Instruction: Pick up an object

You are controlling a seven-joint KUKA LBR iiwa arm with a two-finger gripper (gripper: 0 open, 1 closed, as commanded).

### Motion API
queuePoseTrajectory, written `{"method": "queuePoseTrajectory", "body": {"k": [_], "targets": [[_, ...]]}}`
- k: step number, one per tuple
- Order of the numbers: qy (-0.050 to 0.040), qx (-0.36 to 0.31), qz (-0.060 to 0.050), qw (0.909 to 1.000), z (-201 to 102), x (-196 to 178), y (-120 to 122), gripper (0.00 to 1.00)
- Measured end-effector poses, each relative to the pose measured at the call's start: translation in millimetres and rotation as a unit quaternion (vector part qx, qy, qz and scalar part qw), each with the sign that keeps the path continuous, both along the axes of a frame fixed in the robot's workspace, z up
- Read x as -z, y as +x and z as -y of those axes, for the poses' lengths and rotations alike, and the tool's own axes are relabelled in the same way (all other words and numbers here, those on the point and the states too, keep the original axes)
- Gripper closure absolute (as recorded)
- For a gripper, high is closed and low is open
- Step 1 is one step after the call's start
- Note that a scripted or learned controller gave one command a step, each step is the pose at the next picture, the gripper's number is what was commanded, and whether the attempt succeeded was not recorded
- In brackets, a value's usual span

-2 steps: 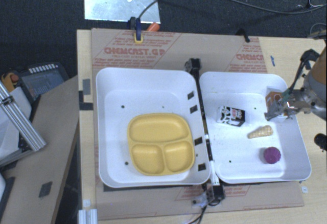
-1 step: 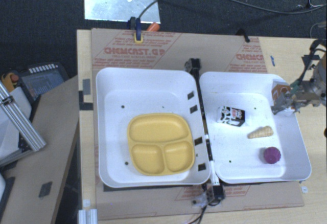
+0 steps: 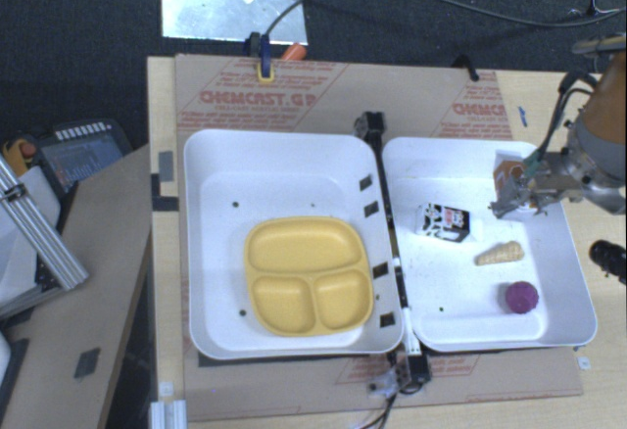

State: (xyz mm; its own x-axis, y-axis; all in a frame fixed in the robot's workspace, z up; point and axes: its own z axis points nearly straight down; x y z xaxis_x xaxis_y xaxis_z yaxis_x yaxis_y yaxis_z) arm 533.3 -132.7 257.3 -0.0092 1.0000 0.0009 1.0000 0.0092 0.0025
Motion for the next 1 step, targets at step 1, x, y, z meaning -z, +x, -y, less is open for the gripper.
{"method": "queuePoseTrajectory", "body": {"k": [1], "targets": [[0.0005,-0.001,0.000,1.0000,-57.2,7.1,10.4,1.00]]}}
